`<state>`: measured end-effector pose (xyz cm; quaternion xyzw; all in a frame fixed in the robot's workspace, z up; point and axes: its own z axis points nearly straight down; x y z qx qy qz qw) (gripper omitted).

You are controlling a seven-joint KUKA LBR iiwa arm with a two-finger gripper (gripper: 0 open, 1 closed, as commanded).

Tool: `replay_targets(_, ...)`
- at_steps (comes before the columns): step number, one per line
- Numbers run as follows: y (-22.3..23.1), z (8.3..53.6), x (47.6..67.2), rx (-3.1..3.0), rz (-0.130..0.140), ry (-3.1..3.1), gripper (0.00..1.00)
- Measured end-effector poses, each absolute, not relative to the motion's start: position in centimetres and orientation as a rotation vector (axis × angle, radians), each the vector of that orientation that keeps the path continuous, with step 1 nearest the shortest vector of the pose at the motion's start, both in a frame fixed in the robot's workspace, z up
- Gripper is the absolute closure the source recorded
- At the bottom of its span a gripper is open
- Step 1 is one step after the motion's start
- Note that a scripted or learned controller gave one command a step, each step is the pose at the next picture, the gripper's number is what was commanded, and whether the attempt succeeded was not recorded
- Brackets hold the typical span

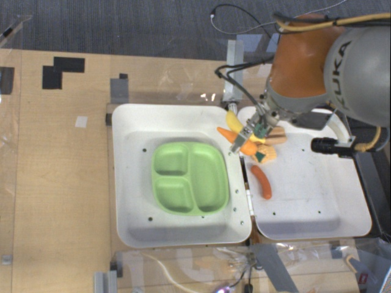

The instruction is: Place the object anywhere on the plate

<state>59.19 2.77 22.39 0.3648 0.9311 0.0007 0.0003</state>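
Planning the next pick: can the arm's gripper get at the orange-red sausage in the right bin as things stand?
Probably yes. The orange-red sausage lies alone on the bare floor of the right white bin, apart from the toy-food pile under the gripper, with nothing over it.

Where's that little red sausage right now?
In the camera view the red sausage lies on the floor of the right bin, near its left wall, just below the heap of toy food under the gripper. The green plate sits in the left bin.
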Motion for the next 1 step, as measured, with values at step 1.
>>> replay_targets(1,2.77,22.41,59.20,1.145,0.002,2.924,0.00)
